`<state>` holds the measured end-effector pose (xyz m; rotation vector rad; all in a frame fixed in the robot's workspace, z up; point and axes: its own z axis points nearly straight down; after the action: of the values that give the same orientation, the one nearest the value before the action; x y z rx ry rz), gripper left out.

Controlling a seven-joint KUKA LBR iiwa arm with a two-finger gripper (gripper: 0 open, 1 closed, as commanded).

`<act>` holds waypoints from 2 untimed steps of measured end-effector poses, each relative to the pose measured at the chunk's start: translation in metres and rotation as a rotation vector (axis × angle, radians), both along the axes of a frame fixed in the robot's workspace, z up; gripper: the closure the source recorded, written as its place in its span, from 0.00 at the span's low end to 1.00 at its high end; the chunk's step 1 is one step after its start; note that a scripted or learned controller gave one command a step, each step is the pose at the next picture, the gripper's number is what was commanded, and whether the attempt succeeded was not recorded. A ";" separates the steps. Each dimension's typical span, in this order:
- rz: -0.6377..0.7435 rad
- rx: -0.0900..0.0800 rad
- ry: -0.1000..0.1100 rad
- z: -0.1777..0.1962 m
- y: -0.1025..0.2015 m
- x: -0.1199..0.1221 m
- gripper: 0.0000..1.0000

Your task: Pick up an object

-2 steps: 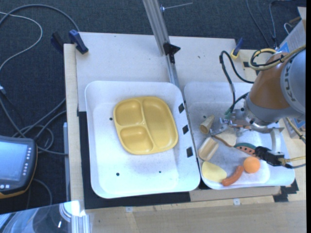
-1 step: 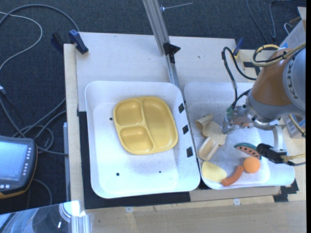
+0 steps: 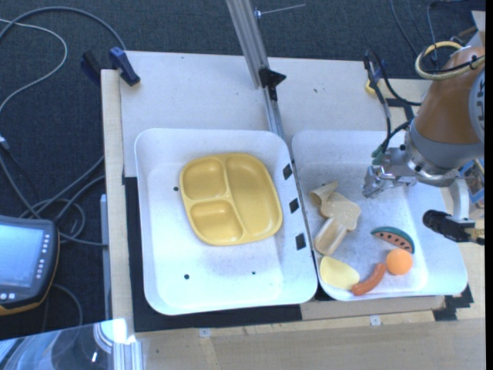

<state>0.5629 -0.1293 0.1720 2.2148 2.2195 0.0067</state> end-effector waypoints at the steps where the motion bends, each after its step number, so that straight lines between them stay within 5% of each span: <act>1: 0.001 0.000 0.000 0.055 0.007 -0.006 1.00; 2: 0.000 0.000 0.001 0.095 0.007 -0.004 1.00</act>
<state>0.5584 -0.1221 0.2668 2.2149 2.2201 0.0058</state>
